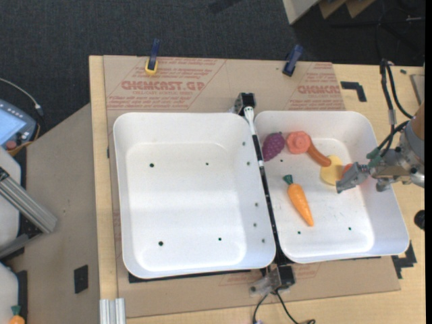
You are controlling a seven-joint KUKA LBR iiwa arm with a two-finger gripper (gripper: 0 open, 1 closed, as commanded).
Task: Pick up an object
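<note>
two white bins side by side on a cardboard-covered tabletop [202,79]. left bin [135,140] has only small dark dots on its floor. right bin [368,238] holds the toys: purple grapes [273,145] at its upper left near the divider, pink piece [298,142] just beside them on the right, orange curved piece [319,156] touching the pink one and running down-right, yellow piece [330,174] right of centre, carrot [300,203] with a green top lying at a slant in the lower middle, apart from the rest. arm comes in from the right edge, hand [347,178] low over the right side of the right bin, its tip just beside or touching the yellow piece, which it partly covers. cannot tell whether the hand is apart or together, and nothing shows clamped in it. blue clip with yellow base [153,59] and a second blue clip [292,60] on the tabletop's far edge. black clamps [244,102] between the bins at top and at the bottom [280,275].
</note>
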